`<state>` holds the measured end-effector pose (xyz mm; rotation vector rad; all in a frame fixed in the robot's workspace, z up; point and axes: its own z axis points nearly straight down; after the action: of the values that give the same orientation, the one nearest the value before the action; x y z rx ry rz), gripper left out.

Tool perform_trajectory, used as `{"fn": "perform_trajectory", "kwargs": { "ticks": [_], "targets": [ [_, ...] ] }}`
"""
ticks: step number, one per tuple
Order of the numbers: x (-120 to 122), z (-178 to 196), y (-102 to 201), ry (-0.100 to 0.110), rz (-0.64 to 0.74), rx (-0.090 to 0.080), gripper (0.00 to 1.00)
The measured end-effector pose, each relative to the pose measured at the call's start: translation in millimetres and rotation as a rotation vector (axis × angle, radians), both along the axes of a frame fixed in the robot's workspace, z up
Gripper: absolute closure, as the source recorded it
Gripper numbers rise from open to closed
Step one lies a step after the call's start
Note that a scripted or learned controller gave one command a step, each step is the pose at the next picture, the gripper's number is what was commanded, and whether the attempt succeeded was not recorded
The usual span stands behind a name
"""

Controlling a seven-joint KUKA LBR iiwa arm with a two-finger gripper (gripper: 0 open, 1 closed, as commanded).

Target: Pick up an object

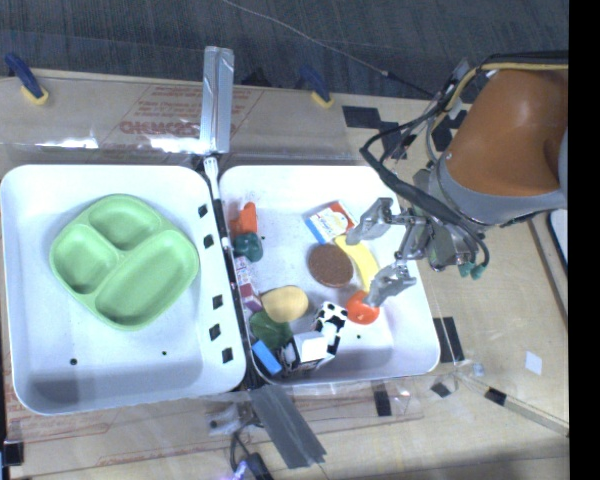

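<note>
The hand [382,250] hangs spread wide over the right bin [405,340], its fingers straddling a banana [363,261] beside a brown disc [330,265], seemingly lined up to close on it. The green plate [125,258] fills the left bin [30,368].

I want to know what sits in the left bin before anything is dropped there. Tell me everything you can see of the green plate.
The green plate is pale green, smooth and plastic-looking, rounded, with three compartments: two smaller ones toward the upper left and one long one at the lower right. It lies flat, turned at a slant, in the left bin, toward its upper half. Its compartments hold nothing.
</note>
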<state>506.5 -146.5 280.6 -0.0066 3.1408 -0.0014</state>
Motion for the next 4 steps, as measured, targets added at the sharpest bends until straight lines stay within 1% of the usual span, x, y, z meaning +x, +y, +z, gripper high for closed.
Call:
{"fn": "perform_trajectory", "kwargs": {
  "ticks": [1, 2, 3, 4],
  "targets": [
    [57.1, -136.6, -23.6, 0.007, 0.288, 0.004, 0.0],
    [65.5, -173.0, -24.8, -0.009, 0.248, -0.003, 0.0],
    [69.1, -187.8, -8.6, 0.003, 0.214, 0.002, 0.0],
    [41.8, -188.0, -63.3, 0.006, 0.46, 0.004, 0.0]
  ]
}}
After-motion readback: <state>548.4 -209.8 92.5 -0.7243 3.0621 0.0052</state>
